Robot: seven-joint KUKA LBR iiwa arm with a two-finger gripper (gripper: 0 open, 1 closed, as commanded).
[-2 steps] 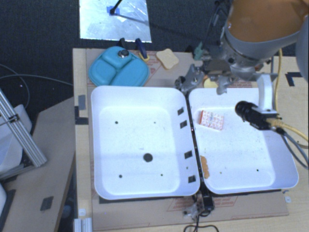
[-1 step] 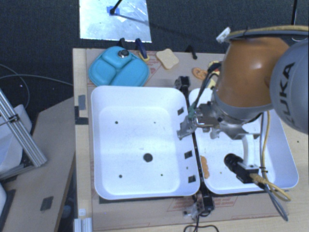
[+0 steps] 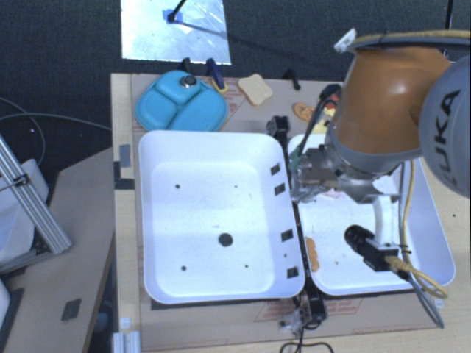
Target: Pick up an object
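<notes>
The two shallow plastic bins, left (image 3: 213, 219) and right (image 3: 434, 248), are white on a tan wooden desk (image 3: 125, 219). A sky-blue divided plastic plate (image 3: 181, 103) lies beside a beige toast-shaped piece (image 3: 255, 89). The arm's rounded orange-brown band (image 3: 390, 98) meets grey casing (image 3: 447, 123). A shiny silver sheet (image 3: 174, 19) lies on dark blue-grey carpet (image 3: 59, 50).

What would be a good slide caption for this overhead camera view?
KUKA arm reaching down over the right bin, beside the left bin.

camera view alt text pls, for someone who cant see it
A grey and orange robot arm reaches from the right over the right white bin, covering much of it. The left white bin holds a small dark object; behind the bins lie a blue divided tray and a toast-shaped piece.
</notes>
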